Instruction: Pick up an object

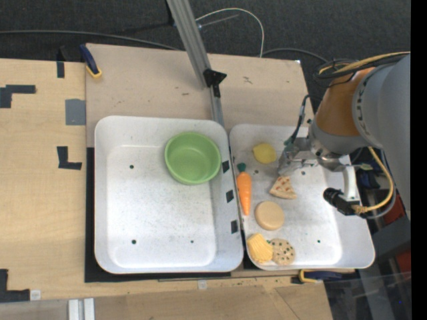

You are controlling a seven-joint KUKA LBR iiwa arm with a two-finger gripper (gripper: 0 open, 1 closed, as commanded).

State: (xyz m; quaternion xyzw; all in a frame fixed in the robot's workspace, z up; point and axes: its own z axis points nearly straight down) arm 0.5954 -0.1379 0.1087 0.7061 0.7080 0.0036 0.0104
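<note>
Approach step, I judge: two-finger gripper (288, 167), spread I cannot tell, hovers just above the tan pizza-slice toy (283, 188); next, descend and close.

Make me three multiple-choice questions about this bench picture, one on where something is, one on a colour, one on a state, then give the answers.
1. Where is the green bowl?
A. left bin
B. right bin
C. bench outside the bins

2. What colour is the carrot?
A. purple
B. orange
C. white

3. How does the bowl sit?
A. upside down
B. on its side
C. upright, opening up

Answers:
1 A, it rests in the left bin, near the top right corner.
2 B, orange body with a green tip.
3 C, its hollow inside faces the camera.
</note>
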